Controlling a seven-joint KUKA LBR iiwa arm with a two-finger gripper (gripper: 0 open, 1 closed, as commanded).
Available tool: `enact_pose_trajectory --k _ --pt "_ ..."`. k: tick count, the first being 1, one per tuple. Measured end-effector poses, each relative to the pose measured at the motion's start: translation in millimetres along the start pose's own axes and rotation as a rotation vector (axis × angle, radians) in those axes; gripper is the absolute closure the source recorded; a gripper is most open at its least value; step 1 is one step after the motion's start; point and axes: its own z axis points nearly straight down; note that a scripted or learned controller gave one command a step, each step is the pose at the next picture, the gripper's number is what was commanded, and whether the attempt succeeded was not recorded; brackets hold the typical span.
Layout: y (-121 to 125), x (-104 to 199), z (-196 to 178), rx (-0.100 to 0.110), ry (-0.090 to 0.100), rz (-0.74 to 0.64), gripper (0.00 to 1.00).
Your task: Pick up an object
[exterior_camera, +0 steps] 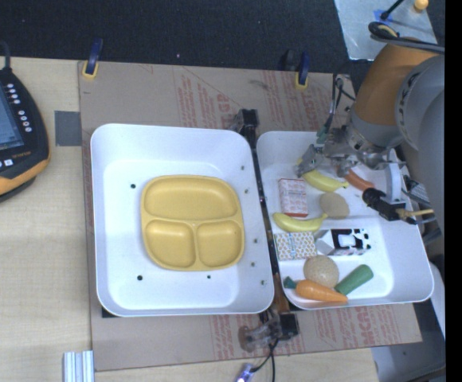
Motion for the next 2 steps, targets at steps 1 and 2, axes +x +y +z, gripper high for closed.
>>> enact_pose_trajectory --k 1,2 --pt "-0.3 28.2 0.5 0.004 0.0 -0.003 0.0" --pt "-0.4 27.3 -9.8 0.006 0.0 -0.004 1.0"
